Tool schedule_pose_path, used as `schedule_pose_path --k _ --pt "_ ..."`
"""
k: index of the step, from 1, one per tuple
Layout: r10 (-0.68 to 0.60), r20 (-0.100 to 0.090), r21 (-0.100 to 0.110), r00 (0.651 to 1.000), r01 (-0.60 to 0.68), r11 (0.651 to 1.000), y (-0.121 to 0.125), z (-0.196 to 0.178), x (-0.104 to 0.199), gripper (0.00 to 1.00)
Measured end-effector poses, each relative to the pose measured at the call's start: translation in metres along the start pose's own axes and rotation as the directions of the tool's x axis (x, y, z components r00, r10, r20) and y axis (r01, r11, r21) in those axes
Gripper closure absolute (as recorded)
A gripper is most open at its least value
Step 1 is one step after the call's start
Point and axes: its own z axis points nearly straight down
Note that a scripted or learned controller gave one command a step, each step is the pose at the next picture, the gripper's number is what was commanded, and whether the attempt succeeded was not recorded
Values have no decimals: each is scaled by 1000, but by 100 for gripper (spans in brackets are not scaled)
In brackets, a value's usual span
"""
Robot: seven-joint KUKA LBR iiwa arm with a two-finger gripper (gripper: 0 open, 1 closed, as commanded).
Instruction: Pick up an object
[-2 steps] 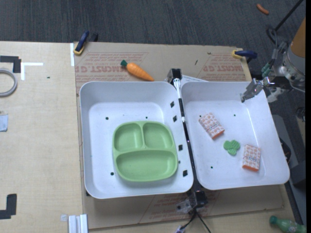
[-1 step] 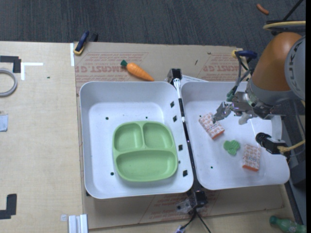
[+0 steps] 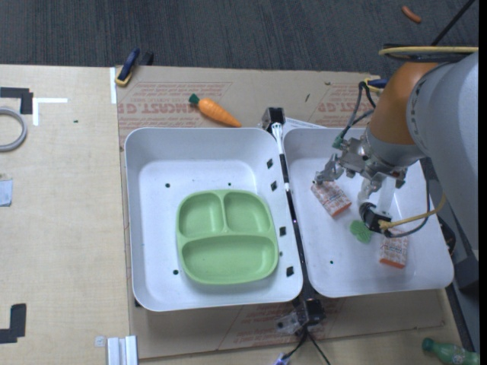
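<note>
Nearest the lens, reaching in from the right: grey arm [image 3: 449, 105] with its orange band, bent down over the right bin. Beneath everything, a pale wooden surface [image 3: 61, 226], partly covered by a sheet of printed cardboard [image 3: 175, 97].

On the cardboard, two shallow white bins side by side, touching along their inner rims. Left bin [image 3: 152, 158]: holding a green divided plate [image 3: 227, 236], lying flat toward the near side, three compartments, nothing in them. Right bin [image 3: 335, 272]: holding three small things and the arm's working end.

Claw [image 3: 351, 190] low inside the right bin, near its far half. Released, clenched or grasping: impossible to tell from this angle.

Behind the left bin, on the cardboard, a toy carrot [image 3: 215, 110], lying at a slant, apart from the rim.

Inside the right bin, a red-and-white packet [image 3: 331, 198] just beside the claw on its left, flat on the bin floor. Toward the near right corner, an orange-and-white packet [image 3: 393, 251], also flat. Between the two packets, a small green piece [image 3: 361, 230], close under the claw's near side.
</note>
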Motion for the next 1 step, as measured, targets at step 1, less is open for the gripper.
schedule_pose_path --k 1 --pt "-422 2 -5 907 422 906 -38 0 -12 0"
